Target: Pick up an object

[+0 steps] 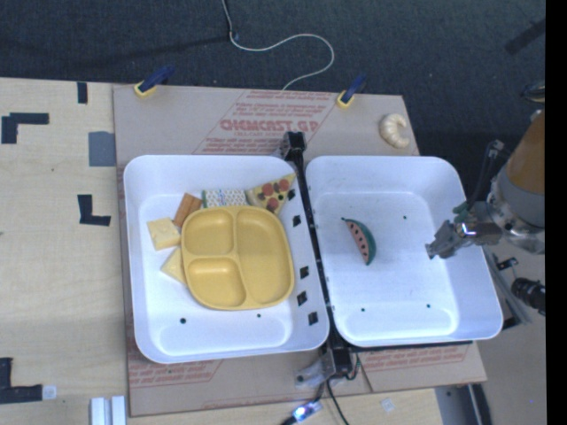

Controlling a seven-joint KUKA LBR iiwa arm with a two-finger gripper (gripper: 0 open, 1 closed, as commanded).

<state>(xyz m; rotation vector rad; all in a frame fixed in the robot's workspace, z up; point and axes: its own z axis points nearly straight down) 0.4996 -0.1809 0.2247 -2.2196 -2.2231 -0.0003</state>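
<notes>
A small watermelon-slice toy [361, 239], red with a green rind, lies in the middle of the right bin [443, 317]. In the left bin [151, 326] rests a yellow divided plate [237, 257] with several flat food pieces around its upper left: a pizza slice [275, 190], a brown cracker [187, 208] and pale squares [163, 234]. My gripper [446, 243] hangs over the right bin's right side, well to the right of the watermelon slice. Nothing shows between its fingers.
A cream-coloured lump [396, 130] lies on the cardboard behind the right bin. Blue and yellow clamps [152, 80] hold the cardboard's back edge. A white cable [283, 42] loops over the dark floor behind. A black divider [306, 237] runs between the bins.
</notes>
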